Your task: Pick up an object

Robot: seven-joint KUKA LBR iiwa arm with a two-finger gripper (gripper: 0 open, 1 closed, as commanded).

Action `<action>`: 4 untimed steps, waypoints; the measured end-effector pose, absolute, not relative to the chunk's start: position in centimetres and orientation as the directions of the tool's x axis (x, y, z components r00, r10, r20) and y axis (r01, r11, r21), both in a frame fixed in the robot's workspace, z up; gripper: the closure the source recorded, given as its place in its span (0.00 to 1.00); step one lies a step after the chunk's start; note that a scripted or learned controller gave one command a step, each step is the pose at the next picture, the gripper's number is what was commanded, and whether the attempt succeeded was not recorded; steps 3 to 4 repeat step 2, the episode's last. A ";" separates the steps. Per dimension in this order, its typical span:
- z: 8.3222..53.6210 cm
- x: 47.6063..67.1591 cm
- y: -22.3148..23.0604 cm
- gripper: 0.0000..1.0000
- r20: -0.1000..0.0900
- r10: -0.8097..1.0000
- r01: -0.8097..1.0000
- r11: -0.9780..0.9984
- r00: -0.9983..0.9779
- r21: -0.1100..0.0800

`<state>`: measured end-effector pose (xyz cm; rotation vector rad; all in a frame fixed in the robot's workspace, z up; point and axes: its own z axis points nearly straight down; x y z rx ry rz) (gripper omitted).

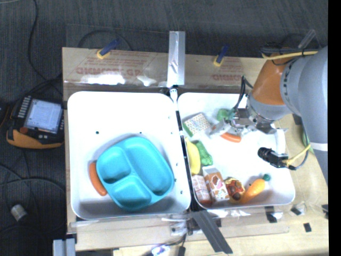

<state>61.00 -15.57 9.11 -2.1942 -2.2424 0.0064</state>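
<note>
My gripper (237,125) reaches down into the back of the right bin (277,167), coming off the orange wrist band (266,87). Just in front of it a small orange carrot piece (230,138) lies on the bin floor, touching or nearly touching the gripper's tip. A green leafy toy (224,113) sits right behind the gripper on its left. A checked waffle-like piece (195,123) lies further left. I see nothing lifted off the floor.
Along the right bin's left and front walls lie a banana (193,157), a green vegetable (204,153), two small boxes (209,186), a red item (234,187) and a large carrot (254,188). The left bin (85,111) holds a blue divided tray (136,170) and a sausage (96,178).
</note>
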 end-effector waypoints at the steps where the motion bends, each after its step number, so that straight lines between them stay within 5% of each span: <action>1: 10.0 61.1 -15.5 1.00 0.003 1.000 1.000 0.023 -0.023 -0.010; 2: 20.5 60.3 -14.2 1.00 -0.001 0.997 0.997 -0.078 0.078 -0.007; 4: 20.5 60.3 -14.2 1.00 -0.001 0.997 0.997 -0.078 0.078 -0.007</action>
